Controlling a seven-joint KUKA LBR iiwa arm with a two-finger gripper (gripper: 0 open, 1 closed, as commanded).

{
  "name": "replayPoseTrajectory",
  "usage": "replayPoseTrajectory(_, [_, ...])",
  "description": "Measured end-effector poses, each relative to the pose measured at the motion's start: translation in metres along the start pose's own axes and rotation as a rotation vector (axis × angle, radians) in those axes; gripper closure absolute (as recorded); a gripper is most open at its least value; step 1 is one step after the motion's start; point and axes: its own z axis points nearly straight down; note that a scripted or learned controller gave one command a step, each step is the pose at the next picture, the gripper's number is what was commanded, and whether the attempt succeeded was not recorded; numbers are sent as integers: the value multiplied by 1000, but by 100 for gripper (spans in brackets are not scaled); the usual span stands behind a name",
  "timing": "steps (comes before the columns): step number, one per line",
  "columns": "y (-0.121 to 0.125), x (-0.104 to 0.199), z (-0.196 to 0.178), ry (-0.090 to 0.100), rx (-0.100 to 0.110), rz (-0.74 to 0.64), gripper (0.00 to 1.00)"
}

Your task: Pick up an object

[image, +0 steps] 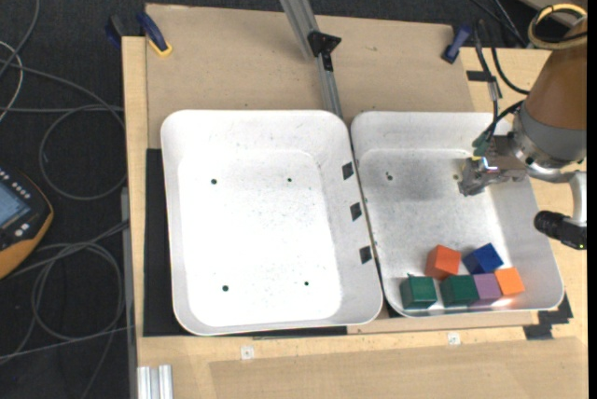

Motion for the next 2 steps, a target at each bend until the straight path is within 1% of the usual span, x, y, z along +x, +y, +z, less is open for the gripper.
replayPoseTrajectory(1, [0,-4,-44,0,1,0,100])
replayPoseTrajectory(2, [3,0,-89,0,1,0,100])
